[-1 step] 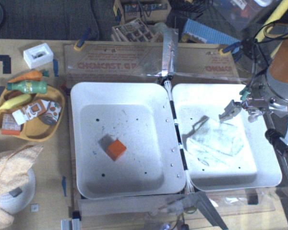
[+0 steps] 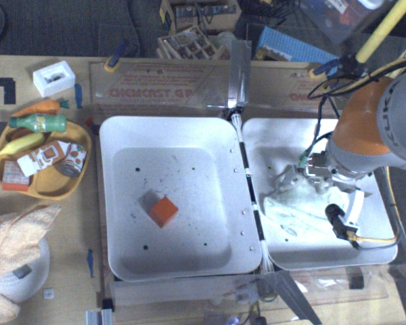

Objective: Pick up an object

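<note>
Orange and untouched, the cube (image 2: 164,211) is sitting in the left bin (image 2: 122,141) while the gripper (image 2: 310,175) is hanging low over the right bin (image 2: 386,252) (its opening I cannot tell), leaving the pick undone.

block (image 2: 164,211) in left bin (image 2: 115,181) | arm (image 2: 372,131) over right bin (image 2: 271,137) (bins side by side)
</note>
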You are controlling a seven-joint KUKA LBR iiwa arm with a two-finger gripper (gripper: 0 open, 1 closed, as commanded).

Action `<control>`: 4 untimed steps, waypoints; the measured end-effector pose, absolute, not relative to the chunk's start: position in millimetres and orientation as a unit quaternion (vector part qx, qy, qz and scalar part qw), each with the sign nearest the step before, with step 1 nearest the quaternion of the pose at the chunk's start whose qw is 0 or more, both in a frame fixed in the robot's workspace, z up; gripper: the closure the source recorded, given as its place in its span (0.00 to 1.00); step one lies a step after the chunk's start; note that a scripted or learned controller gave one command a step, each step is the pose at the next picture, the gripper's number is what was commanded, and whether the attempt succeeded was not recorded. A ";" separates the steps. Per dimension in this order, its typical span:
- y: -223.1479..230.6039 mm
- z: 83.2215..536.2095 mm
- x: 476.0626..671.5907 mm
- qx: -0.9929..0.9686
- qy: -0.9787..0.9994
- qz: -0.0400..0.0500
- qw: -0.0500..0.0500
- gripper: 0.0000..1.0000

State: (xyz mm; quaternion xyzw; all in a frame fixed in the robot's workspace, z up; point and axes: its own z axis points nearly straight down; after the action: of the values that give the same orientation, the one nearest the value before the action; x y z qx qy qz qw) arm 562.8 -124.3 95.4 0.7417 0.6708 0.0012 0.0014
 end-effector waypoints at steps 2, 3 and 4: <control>-167.4 90.8 616.1 0.583 0.813 0.003 0.007 0.00; -109.2 90.7 652.0 0.575 0.818 0.003 0.006 0.00; -109.6 102.6 653.7 0.576 0.818 0.005 0.009 1.00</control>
State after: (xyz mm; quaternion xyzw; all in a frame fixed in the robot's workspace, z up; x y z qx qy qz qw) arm 653.7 -109.6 102.6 0.5758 0.8175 0.0052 0.0094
